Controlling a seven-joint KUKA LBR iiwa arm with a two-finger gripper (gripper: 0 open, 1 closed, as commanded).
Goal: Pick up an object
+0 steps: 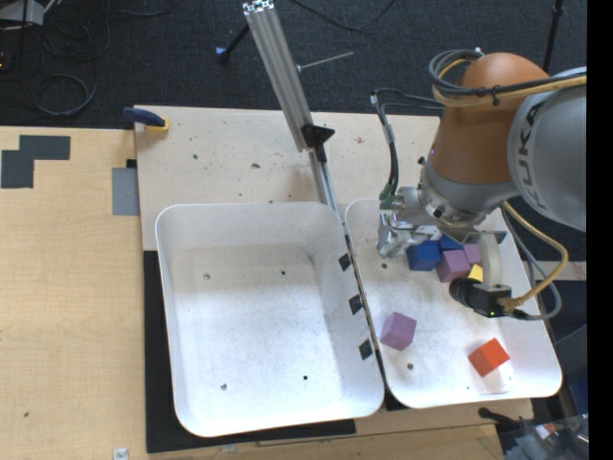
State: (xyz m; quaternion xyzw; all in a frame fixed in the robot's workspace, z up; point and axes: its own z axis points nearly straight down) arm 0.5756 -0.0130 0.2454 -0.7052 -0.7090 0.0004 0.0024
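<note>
My gripper (391, 241) hangs low over the back left part of the right bin (536, 377), just left of a blue block (424, 256). A light purple block (458, 262) touches the blue one on its right, with a small yellow piece (475, 273) beside it. A purple cube (397, 331) lies apart near the bin's left wall. An orange cube (489, 356) sits on a white piece near the front right. The arm's orange band (484, 123) hides the bin's back edge.
The left bin (182, 257) adjoins the right one, with black clips (356, 304) along the shared wall. A slanted aluminium post (287, 84) rises behind the bins. A blue and yellow clamp (146, 119) lies at the bench's back left. Black cabling (479, 296) hangs over the right bin.
</note>
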